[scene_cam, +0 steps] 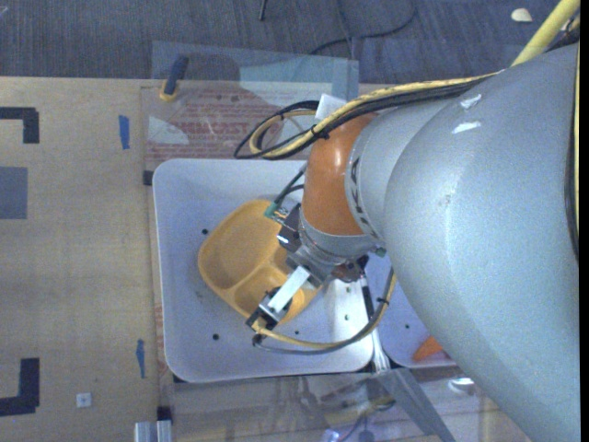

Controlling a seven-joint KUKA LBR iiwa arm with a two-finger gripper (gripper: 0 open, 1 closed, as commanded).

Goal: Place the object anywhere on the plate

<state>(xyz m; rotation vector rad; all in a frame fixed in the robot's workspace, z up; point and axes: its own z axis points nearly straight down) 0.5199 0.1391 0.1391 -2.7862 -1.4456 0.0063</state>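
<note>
The only candidate I can see for the object is a small orange thing (428,348) in the right bin (398,334), close to that bin's left wall and near its front edge, with most of it hidden under the arm (479,219). So little of it shows that I cannot name it or read its shape. Judging by the size of the visible piece, I expect it to be light and easy to lift, but I cannot say whether it is stiff, soft or slippery. I would choose a hold across its narrowest part only once the arm is out of the way. The yellow plate (235,256), which looks divided into 2 or more compartments, lies in the left bin (184,182), nearer that bin's right wall than its left and well apart from the orange thing. The gripper (267,316) hangs over the plate's front right rim. From this angle I cannot tell whether the claw is released, clenched or carrying anything. A yellow cable (308,343) loops just below it.
</note>
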